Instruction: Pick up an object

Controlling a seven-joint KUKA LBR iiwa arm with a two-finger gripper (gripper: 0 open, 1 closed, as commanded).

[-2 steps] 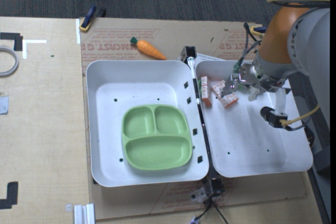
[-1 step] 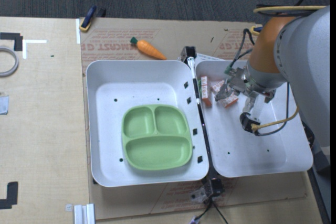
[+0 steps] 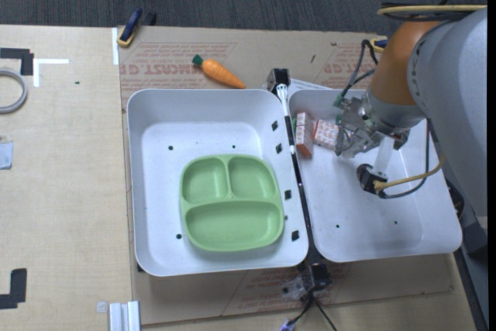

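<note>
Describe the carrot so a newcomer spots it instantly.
Start at the left bin, the one holding the green divided plate. Look just beyond its far rim, on the brown cardboard: the carrot lies there outside both bins, orange with a green tip.

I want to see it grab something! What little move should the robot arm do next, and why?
Probably a short drop straight down, then a squeeze. The gripper hangs in the right bin, right beside the small red and white box near the bin's left wall, and nothing shows between its fingers yet. The green plate lies in the left bin, farther off, so the box looks like the easiest catch.
</note>
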